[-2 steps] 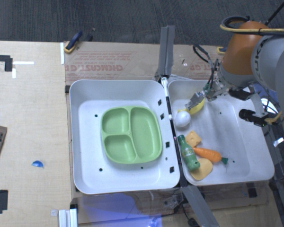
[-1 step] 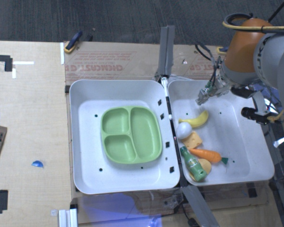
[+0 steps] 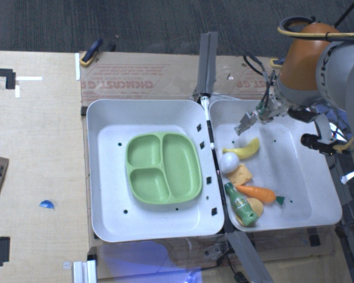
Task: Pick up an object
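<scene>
Banana (image 3: 246, 150), yellow, lying in the right bin (image 3: 301, 175) near its left wall, toward the far end. All other places are given from the banana.

White egg-like ball (image 3: 229, 161): touching the banana on its near-left side.
Tan wedge-shaped piece (image 3: 241, 175): just nearer than the ball, close beside the banana.
Carrot (image 3: 256, 192), orange with a green tip: nearer again, lying crosswise, tip pointing away from the left wall.
Green bottle (image 3: 239, 204): nearest of the cluster, along the left wall, partly under the carrot; a rounded tan item (image 3: 256, 207) touches it.

Pincer (image 3: 248, 121): above and just beyond the banana, over the bin's far-left corner; it holds nothing, and whether its fingers stand wide or narrow cannot be told. Grey arm with orange band (image 3: 304, 61) rises beyond it, to the banana's right.

Left bin (image 3: 100, 158): across the divider to the banana's left, holding a green three-compartment tray (image 3: 164, 168).

Desk (image 3: 35, 158): light wood, farther left, bearing a small blue piece (image 3: 46, 204).
</scene>
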Controlling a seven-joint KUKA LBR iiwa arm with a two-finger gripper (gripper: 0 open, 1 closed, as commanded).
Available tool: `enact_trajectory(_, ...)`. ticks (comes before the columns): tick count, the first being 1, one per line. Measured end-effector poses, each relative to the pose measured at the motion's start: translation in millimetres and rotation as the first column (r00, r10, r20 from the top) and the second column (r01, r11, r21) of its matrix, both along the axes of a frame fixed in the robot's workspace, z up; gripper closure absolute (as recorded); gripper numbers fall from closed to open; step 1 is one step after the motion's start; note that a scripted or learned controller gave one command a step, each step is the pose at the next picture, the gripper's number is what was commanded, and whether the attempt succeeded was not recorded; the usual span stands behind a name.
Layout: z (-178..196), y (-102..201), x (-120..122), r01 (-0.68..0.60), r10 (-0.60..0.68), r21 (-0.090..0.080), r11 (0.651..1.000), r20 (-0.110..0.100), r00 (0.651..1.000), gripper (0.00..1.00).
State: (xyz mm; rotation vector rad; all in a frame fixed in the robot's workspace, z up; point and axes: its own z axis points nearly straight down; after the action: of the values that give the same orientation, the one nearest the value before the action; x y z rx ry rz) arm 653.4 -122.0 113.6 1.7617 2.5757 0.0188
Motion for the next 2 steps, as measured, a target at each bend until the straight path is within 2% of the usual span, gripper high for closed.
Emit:
enact_trajectory(1, -21.4, 12.1, -48.6, -0.222, 0.222, 0.001, 0.975, -0.023, 0.975, 0.00)
enact_trajectory(2, -11.7, 9.3, -48.2, -0.215, 0.215, 0.000, 0.977, -0.020, 0.977, 1.00)
